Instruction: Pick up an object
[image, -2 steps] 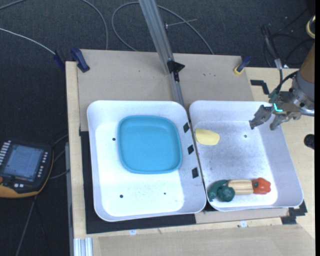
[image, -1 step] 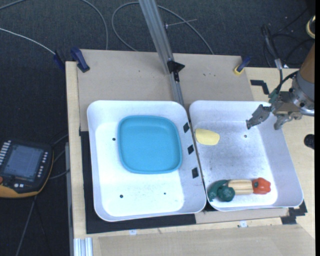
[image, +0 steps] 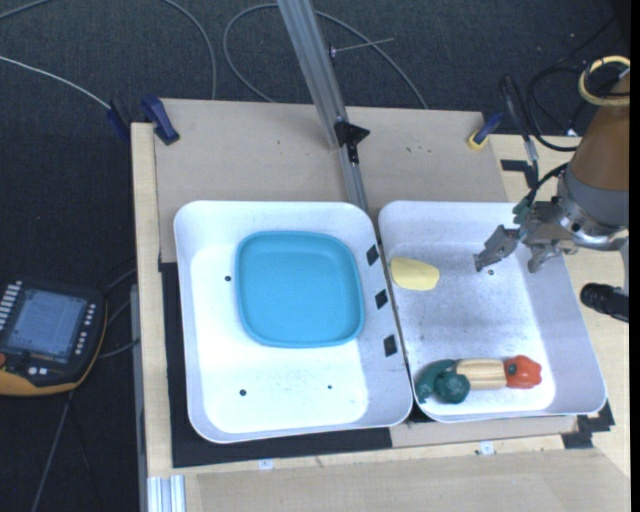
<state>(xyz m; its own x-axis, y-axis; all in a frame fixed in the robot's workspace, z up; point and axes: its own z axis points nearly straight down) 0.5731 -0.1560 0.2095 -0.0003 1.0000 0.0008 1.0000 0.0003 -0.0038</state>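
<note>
Yellow and rounded, the small plastic lump (image: 414, 274) lies at the right-hand white bin's (image: 560, 330) nine-o'clock edge, at nine o'clock from the tool (image: 516, 250), well apart. The tool's fingers are spread, pinching nothing.

robotics lab | teach pendant (image: 45, 335) | floor cables (image: 200, 40) | clamped bench (image: 250, 150)
</note>
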